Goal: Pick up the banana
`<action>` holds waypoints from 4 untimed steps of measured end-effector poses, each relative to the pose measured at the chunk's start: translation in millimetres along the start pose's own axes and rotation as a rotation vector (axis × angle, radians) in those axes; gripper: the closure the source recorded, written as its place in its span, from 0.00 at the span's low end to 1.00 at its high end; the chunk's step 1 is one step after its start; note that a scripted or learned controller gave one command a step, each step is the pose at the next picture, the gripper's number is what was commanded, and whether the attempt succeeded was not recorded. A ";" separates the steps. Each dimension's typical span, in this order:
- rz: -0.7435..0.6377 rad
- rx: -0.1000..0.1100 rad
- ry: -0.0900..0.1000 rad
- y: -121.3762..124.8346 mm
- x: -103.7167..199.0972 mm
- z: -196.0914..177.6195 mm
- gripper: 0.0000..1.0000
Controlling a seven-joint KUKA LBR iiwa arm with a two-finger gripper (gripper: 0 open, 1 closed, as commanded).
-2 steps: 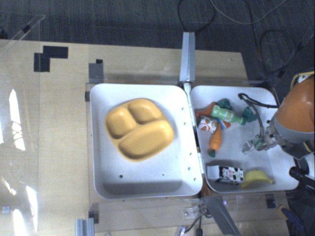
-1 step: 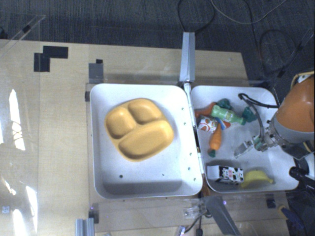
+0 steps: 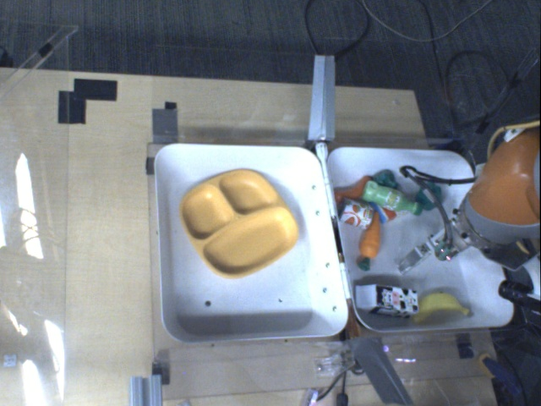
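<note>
Banana: lay at the near edge of the right bin, beside a small dark box.
Handling: I judged it light, soft, curved; grip mid-body.
End effector: hovered empty above, fingers apart.

This looks like a robotics lab. A pale wooden desk carries two shallow white bins fixed side by side with metal brackets. Black cables loop over dark carpet behind, black tape marks sit on the desk, and a grey-and-orange robot arm reaches in.
</note>
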State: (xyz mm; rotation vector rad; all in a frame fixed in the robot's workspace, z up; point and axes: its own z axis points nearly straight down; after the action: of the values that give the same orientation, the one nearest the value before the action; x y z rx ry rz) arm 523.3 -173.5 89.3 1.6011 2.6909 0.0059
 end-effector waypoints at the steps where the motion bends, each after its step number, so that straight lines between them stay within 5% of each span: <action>1: -0.246 0.001 0.001 -25.1 22.4 -114.8 0.00; 2: -0.127 0.003 0.003 -30.9 13.5 -102.7 0.00; 3: -0.283 -0.001 -0.002 -39.7 -5.6 0.0 0.00; 4: -0.284 -0.006 -0.005 -36.6 -5.9 -11.8 1.00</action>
State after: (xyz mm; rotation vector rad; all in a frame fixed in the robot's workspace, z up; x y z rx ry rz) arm 493.8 -196.1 100.8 1.2017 2.8827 0.0076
